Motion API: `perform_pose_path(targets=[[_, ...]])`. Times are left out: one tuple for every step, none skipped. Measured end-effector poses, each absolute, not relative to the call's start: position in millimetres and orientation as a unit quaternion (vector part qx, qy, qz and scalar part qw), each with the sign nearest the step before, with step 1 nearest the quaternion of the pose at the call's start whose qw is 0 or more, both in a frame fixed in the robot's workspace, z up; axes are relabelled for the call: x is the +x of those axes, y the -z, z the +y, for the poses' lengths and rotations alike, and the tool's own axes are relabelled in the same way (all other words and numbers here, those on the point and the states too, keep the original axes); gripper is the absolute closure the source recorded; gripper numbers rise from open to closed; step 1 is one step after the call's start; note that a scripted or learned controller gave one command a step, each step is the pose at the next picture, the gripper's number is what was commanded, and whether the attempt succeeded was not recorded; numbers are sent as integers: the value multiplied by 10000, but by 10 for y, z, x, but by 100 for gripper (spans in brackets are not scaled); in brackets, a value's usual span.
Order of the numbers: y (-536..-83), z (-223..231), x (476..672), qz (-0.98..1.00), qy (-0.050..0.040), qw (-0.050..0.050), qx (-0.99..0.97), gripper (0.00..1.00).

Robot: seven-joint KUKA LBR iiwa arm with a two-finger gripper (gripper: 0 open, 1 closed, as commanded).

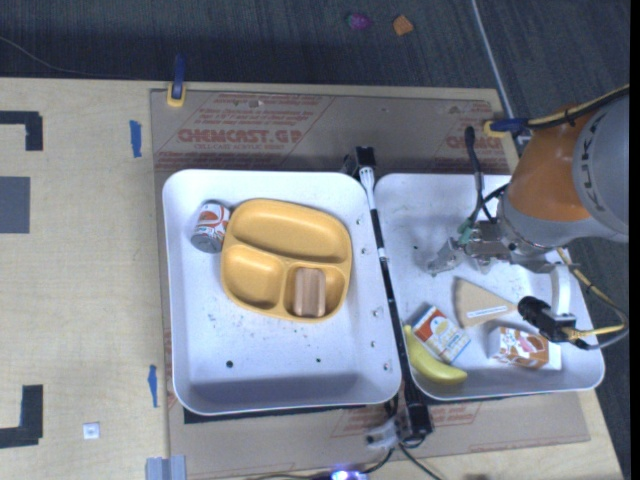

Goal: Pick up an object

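Here, tool (447, 259) low in the right bin (420, 203), finger spread unclear, nothing visibly held

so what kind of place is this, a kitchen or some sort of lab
Most likely a robot test lab, not a kitchen. A robot arm reaches over two white bins on a taped cardboard sheet, and the bins hold assorted things such as a yellow tray, a can and a banana.

This is a robotics lab: a robot arm (575, 183) at frame right, two white bins (190, 298) on a taped plywood bench (70, 268), loose cables (480, 28).
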State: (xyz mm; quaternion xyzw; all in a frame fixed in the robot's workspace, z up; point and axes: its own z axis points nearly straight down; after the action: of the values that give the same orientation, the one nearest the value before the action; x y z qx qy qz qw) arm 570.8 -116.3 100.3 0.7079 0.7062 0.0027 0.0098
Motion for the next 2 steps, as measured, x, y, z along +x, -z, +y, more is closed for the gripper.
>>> perform_pose_path(targets=[[-892,-1144,5114,7072,-39,69,7070,0],[-1005,-1187,5128,7059,-33,133,7082,100]])
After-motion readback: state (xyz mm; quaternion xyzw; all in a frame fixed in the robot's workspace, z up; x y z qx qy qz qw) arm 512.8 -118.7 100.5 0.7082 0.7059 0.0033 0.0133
